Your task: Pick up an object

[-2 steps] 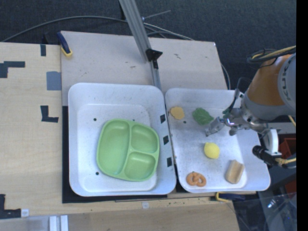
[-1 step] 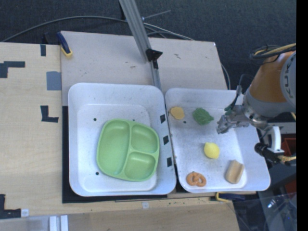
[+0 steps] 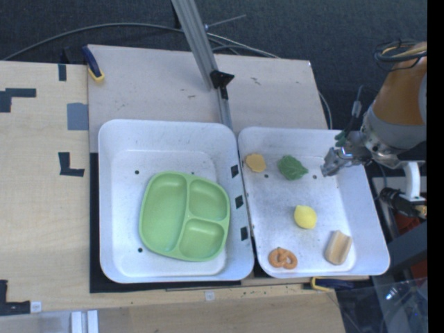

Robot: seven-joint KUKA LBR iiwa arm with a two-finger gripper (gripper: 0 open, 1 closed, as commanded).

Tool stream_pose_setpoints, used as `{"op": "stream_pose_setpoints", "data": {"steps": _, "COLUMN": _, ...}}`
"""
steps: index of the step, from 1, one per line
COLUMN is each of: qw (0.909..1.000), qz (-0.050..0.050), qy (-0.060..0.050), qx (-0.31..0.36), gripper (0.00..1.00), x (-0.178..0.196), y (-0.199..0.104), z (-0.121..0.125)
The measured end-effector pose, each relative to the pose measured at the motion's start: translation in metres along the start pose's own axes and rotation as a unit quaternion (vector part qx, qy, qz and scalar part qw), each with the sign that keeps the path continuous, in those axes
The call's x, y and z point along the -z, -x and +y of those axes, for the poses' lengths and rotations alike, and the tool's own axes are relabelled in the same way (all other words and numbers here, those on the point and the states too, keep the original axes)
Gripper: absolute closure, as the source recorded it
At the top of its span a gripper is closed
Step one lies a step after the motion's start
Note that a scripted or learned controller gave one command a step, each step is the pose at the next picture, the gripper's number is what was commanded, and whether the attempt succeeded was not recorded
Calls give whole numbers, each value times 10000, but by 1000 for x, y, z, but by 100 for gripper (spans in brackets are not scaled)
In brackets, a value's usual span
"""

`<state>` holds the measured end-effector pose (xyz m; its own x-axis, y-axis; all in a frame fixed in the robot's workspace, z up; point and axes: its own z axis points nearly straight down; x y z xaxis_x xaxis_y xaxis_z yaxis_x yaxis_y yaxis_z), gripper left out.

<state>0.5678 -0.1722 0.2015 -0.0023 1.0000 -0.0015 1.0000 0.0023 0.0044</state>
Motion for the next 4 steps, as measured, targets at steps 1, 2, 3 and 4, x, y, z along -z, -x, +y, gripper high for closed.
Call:
{"op": "stream_pose_setpoints", "data": {"steps": 1, "qw": 10000, "qz": 1, "qy": -3, "qx": -3, "gripper": 100, "x": 43, "y": 0, "z": 1}}
{"op": "stream_pose_setpoints", "data": {"steps": 2, "qw": 10000, "qz": 12, "qy": -29, "qx": 20, "gripper": 100, "x": 29, "y": -51, "z": 11}}
{"op": "stream_pose_setpoints", "data": {"steps": 3, "qw": 10000, "qz": 15, "qy": -30, "qx": 28, "gripper": 100, "x": 23, "y": -108, "z": 29}}
{"op": "stream_pose_setpoints", "data": {"steps": 4, "qw": 10000, "qz": 12, "qy": -32, "qx": 23, "gripper": 100, "x": 14, "y": -157, "z": 40}}
